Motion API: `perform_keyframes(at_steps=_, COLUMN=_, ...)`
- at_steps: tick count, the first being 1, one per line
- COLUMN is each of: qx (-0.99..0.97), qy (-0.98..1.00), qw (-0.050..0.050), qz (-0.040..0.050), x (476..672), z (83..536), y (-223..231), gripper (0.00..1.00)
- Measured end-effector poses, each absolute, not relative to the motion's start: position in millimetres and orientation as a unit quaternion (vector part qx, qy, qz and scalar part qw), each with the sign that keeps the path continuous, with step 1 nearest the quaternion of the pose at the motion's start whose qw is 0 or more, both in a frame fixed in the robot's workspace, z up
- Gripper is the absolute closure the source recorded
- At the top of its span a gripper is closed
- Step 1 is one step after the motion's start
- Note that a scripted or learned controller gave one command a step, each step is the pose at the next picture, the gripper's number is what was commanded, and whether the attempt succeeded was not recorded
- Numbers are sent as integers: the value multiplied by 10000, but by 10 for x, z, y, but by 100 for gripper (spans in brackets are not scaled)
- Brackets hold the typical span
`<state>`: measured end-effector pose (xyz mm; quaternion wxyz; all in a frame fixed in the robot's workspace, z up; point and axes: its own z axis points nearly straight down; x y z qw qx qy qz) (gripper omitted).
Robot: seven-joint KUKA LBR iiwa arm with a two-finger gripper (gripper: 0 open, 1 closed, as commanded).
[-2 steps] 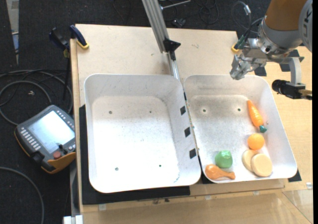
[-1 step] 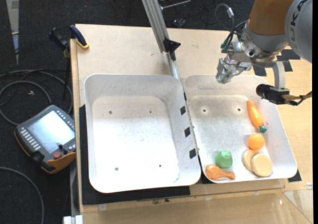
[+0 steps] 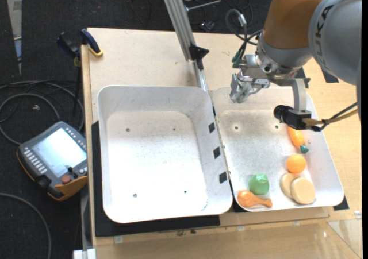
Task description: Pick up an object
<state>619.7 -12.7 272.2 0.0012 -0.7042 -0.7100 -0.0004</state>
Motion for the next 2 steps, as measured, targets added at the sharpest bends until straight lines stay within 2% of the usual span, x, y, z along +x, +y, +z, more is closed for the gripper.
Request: perform_keyframes(at_steps=2, qx=-7043, qy=-7099, qw=15, qz=8, x=5919, z=2339, y=901, gripper=100)
